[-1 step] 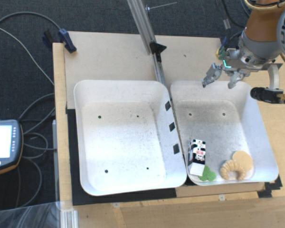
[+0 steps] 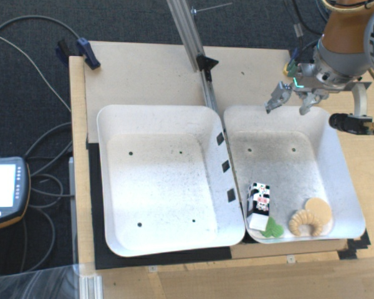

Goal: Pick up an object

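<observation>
Tool (image 2: 290, 100) hangs spread and holding nothing over the right bin's (image 2: 336, 145) far rim, well apart from 3 things at its near edge: croissant (image 2: 310, 217), green piece (image 2: 273, 229), cow-patterned box (image 2: 258, 199), long axis pointing away.

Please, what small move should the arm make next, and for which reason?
Probably move the gripper toward the near end of the right bin. It hangs open over the far rim, holding nothing, while the croissant, the cow-print box and the green piece all lie near the front edge.
</observation>
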You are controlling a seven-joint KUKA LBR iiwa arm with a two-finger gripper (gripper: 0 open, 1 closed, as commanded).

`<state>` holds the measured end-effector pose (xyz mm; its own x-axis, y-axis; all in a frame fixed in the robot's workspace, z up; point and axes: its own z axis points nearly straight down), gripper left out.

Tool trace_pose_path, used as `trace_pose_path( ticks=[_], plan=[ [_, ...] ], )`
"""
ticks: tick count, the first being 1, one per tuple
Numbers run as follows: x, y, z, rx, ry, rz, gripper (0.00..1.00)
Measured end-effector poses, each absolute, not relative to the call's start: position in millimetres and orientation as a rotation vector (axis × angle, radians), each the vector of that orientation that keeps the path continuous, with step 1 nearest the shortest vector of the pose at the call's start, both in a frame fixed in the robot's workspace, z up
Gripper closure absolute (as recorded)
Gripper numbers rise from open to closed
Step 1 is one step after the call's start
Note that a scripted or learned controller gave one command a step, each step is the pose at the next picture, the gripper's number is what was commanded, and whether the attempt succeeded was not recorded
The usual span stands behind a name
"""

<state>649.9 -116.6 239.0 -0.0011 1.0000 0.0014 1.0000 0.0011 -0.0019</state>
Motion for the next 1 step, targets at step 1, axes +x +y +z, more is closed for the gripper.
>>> trace_pose_path(
  ticks=[1],
  plan=[
    [647.4,-117.2,175.6,-2.217,-2.217,0.008,0.0]
  ],
)
